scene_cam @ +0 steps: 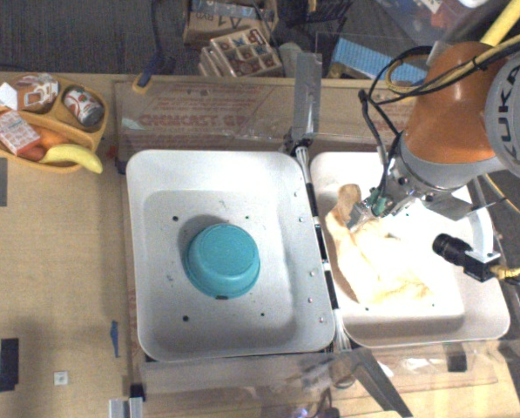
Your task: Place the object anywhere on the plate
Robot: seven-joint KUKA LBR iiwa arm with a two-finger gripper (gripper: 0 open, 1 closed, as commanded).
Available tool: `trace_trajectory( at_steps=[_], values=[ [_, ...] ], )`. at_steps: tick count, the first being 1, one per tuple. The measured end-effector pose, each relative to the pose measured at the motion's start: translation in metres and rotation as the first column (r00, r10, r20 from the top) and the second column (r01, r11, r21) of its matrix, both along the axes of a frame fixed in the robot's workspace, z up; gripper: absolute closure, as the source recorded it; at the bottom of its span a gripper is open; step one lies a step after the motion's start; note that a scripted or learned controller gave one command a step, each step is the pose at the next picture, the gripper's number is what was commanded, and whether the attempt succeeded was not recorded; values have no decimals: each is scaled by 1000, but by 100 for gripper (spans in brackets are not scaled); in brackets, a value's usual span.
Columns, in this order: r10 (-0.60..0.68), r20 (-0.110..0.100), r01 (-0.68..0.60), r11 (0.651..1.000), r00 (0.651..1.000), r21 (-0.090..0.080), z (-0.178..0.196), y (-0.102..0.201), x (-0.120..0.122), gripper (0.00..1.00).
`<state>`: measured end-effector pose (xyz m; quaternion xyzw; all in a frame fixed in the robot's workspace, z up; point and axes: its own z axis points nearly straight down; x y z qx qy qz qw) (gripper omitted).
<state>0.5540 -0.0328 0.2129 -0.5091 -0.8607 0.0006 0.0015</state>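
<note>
So the round teal plastic plate (223, 259) sat upside down in the left white bin (155, 190), while the pale yellow crumpled cloth (377, 264) lay in the right white bin (486, 316). The gripper (370, 209) hovered at the cloth's upper edge; couldn't tell its state.
</note>
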Motion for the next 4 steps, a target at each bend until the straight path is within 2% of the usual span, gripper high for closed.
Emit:
trace_trajectory(
  at_steps=[1,2,3,4],
  values=[
    [386,1,-386,923,923,1,5,40,-19,100],
    [711,3,-711,703,703,1,-1,93,-36,100],
    [872,7,-872,489,489,-2,10,134,-46,100],
    [876,7,-876,482,482,-1,10,185,-57,100]
  ],
)
